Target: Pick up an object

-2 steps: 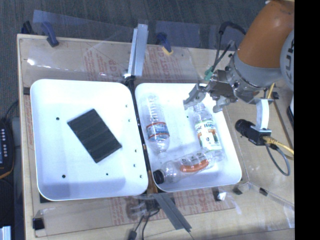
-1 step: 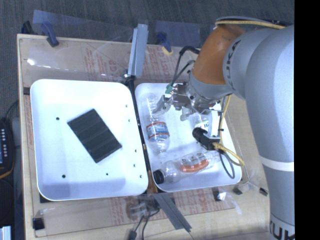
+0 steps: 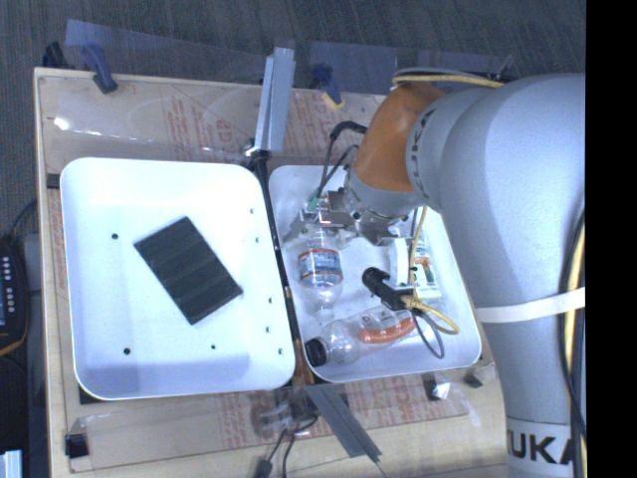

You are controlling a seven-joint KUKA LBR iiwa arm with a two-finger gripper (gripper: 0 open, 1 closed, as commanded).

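Observation:
My gripper [image 3: 326,217] is low in the right bin [image 3: 460,339], near its back left part, right over the neck end of a clear plastic bottle [image 3: 320,269] with a blue and red label. A second clear bottle [image 3: 338,344] with a black cap lies on its side at the bin's front. Beside it is an orange object [image 3: 386,331]. A small white packet [image 3: 423,263] with coloured print lies toward the right wall. A flat black rectangular pad [image 3: 188,269] rests in the left bin [image 3: 90,361].
The grey arm with its orange band [image 3: 390,145] covers the back right of the right bin. A metal divider strip [image 3: 273,98] stands behind the two bins. The wooden bench [image 3: 149,118] shows around them.

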